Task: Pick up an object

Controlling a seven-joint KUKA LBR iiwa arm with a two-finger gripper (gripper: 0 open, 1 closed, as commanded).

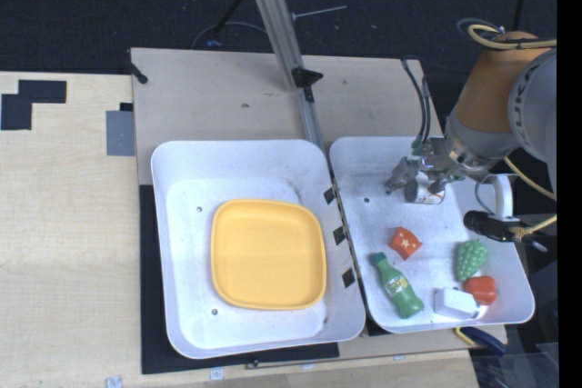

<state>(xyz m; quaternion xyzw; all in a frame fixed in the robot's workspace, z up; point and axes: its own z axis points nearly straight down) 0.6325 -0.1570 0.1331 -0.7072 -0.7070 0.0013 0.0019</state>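
Red block (406, 243) below claw (420, 184)

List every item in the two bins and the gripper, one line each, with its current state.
gripper: over the right bin's upper part, nothing seen between its fingers
yellow plate: flat in the left bin
green bottle: lying on its side in the right bin
red block: resting in the right bin
green grapes: resting in the right bin
white block: beside a red toy
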